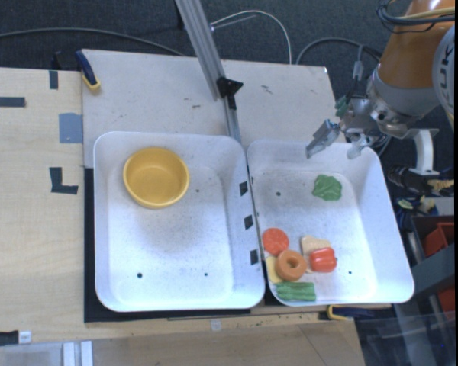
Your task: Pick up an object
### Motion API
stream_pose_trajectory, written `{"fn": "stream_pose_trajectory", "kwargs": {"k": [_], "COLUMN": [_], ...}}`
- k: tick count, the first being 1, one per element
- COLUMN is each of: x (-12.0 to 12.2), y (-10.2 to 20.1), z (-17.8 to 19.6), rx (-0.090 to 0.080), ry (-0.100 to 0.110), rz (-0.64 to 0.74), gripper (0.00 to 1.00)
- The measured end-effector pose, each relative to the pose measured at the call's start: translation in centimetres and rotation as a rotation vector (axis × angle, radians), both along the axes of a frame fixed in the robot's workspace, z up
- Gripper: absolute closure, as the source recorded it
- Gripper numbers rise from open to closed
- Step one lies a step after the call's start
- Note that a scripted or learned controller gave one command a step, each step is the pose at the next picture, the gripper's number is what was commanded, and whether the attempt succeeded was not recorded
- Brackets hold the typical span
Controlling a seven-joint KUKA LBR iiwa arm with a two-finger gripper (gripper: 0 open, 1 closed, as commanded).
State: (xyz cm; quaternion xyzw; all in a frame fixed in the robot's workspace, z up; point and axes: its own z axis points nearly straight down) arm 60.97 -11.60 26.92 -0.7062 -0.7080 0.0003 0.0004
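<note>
A: Where's the tool (pixel 337 141)?
B: Spread open, holding nothing, above the right bin's (pixel 382 204) far edge. The green lettuce piece (pixel 327 187) lies just below; probably light, stiff plastic, so pinch across its middle.

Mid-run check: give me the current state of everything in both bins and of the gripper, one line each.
Two-finger gripper: open, above the right bin's far edge, holding nothing.
Yellow plastic bowl: upright in the left white bin.
Green leafy toy: lying alone in the right white bin.
Orange toy doughnut: lying flat in the near cluster.
Red toy pepper: beside the doughnut.
</note>
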Motion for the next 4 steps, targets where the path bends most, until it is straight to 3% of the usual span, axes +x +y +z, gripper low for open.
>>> {"fn": "stream_pose_trajectory", "kwargs": {"k": [1,4], "x": [0.0,0.0], "y": [0.0,0.1], "z": [0.0,-15.5], "rx": [0.0,-0.001], "ry": [0.0,0.007], "rz": [0.0,-0.002], "gripper": [0.0,0.0]}}
